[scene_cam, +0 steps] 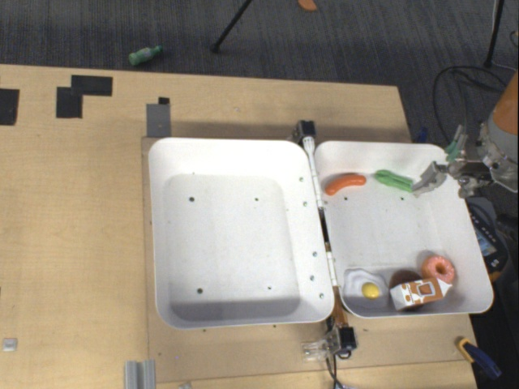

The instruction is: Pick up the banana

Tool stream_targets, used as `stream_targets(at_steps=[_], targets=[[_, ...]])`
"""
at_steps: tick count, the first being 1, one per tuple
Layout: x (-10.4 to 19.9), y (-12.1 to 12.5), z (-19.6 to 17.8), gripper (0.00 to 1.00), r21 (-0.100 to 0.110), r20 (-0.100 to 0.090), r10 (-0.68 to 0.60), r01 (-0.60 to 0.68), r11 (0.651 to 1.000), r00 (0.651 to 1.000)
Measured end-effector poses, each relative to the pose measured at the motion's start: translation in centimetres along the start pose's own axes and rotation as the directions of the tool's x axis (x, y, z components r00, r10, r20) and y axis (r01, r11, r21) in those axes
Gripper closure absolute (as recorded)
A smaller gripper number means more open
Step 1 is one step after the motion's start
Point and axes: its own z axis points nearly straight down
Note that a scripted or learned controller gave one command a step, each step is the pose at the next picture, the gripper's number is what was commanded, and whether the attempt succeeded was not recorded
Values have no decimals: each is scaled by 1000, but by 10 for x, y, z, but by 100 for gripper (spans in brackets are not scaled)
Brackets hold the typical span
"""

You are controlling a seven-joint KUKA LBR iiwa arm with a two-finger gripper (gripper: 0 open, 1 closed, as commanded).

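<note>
The right bin (454, 217) holds the loose items. At its front lies a small yellow piece (371, 291) on a pale grey-white shape (358, 281); I cannot tell what it is. My gripper (439, 165) hangs over the bin's back right corner, open, with nothing between its fingers. One grey finger (427, 179) points down-left toward a green pod-like item (393, 180), just short of it. The yellow piece is far from the gripper, toward the front of the bin.
An orange sausage-shaped item (345, 183) lies at the back left of the right bin. A pink doughnut (439, 267) and a small carton (418, 292) sit at the front right. The left bin (162, 217) is beside it. Cables run off the bench at the right.
</note>
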Motion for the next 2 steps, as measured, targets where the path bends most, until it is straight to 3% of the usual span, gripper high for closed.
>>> stream_targets(at_steps=[1,2], targets=[[42,-54,129,0,5,-1,127,-127,992,992],[95,-71,137,0,-8,5,-340,340,940,941]])
